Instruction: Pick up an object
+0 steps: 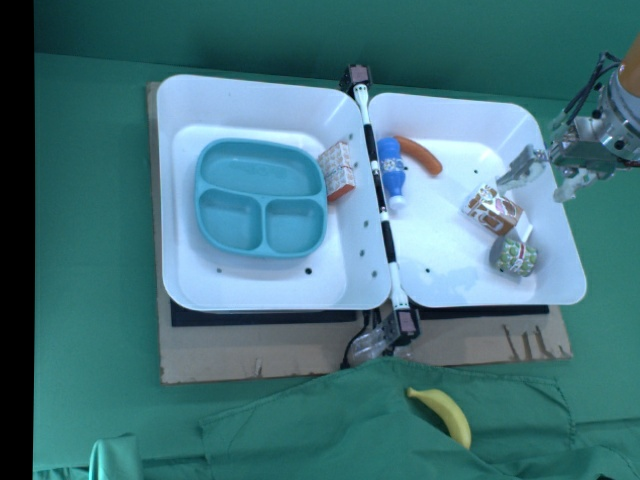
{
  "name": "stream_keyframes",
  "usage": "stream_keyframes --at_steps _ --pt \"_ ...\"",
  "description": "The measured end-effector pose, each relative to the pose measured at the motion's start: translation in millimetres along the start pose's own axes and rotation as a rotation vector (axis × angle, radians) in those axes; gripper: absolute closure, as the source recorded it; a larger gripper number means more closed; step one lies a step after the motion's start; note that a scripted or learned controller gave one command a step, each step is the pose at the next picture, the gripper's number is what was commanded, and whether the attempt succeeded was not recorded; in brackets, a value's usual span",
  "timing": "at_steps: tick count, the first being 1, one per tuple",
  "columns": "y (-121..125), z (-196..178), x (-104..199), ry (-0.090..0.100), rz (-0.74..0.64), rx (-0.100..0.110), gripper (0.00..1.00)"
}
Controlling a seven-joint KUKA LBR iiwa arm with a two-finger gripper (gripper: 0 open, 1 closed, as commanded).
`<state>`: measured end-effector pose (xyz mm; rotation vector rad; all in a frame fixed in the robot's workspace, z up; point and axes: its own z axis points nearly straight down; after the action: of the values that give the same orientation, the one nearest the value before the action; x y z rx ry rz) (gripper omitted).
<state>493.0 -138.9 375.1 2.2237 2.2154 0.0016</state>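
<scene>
My gripper point(542, 174) hangs over the right edge of the right bin point(450, 268), open, with nothing between its fingers. Just left of and below it lies a small brown and white carton point(492, 209). A green patterned pouch point(515, 255) rests near the bin's right front corner. At the bin's far left lie a blue bottle point(390, 168) with a white cap and an orange sausage point(420, 154). The left bin point(200, 108) holds a teal divided plate point(262, 197) and a small red and white box point(337, 168) at its right side.
A black and white divider rail point(378, 193) runs between the bins. Both bins sit on a cardboard sheet point(250, 358) on green cloth. A yellow banana point(444, 412) lies on the cloth in front of the bins.
</scene>
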Motion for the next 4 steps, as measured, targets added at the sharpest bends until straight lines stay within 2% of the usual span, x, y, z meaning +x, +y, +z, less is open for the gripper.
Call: stream_keyframes --at_steps 2,3,4 --pt "0 80 -1 0.0 0.001 0.003 0.0" --pt "3 138 -8 0.001 0.002 0.006 0.0" --pt "4 160 -8 -0.002 -0.001 -0.004 0.0"
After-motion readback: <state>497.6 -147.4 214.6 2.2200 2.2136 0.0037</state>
